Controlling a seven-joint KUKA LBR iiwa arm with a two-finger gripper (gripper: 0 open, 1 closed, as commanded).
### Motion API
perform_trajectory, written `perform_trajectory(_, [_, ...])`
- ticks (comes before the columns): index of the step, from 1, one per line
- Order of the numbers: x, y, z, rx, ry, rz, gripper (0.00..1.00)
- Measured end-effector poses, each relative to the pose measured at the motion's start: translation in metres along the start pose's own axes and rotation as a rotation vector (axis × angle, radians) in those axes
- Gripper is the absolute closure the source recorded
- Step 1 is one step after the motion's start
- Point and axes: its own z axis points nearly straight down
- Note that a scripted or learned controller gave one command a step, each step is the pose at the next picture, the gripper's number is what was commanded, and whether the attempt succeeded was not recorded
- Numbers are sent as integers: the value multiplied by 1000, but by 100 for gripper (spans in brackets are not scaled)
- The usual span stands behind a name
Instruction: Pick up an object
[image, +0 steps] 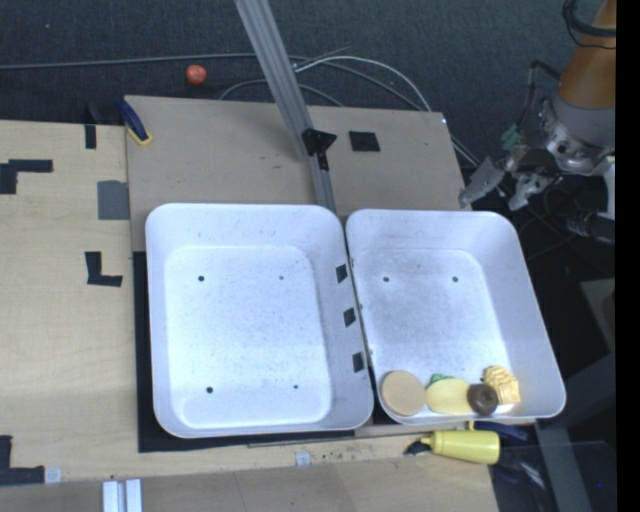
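Several small objects lie along the near edge of the right bin (440, 225): a tan round disc (403, 393), a yellow oval piece (447, 396) with a bit of green behind it, a dark round piece (483, 399) and a yellow knobbly piece (502, 383). My gripper (507, 187) hangs outside the bin's far right corner, well away from these objects. Its two fingers are spread apart with nothing between them.
The left bin (240, 225) sits beside the right one. A yellow tool with a black tip (460, 445) lies on the bench just in front of the right bin. A grey pole (290, 95) slants over the back board. An orange ball (196, 73) rests far back.
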Motion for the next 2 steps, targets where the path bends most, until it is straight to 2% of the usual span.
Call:
perform_trajectory(1, [-24, 10, 136, 9, 2, 1, 0])
perform_trajectory(2, [-25, -51, 187, 1, 0, 1, 0])
